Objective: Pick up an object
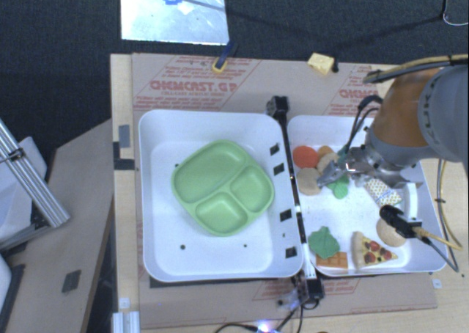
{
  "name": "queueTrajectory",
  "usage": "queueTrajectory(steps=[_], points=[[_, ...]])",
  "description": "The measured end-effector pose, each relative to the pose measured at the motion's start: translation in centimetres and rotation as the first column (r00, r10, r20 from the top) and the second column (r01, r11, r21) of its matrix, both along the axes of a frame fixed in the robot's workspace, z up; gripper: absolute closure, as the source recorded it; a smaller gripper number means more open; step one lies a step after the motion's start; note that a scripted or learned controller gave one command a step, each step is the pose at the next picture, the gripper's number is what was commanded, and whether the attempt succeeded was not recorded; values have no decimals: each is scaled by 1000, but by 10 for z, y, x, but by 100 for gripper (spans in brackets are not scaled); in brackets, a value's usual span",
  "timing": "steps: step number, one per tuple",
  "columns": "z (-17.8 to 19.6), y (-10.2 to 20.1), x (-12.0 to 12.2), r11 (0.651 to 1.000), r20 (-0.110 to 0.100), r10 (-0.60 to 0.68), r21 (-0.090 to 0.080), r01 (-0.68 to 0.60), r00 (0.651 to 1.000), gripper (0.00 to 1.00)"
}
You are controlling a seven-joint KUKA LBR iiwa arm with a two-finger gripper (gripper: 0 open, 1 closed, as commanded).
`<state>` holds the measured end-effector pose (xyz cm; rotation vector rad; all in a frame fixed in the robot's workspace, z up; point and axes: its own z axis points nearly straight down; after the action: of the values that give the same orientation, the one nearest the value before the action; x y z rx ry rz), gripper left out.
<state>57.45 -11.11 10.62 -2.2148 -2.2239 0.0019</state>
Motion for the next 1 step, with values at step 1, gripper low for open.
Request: queueTrajectory(steps=[1], points=[[-19,-1,2,1000,8,-3,-2,3,1000,0]])
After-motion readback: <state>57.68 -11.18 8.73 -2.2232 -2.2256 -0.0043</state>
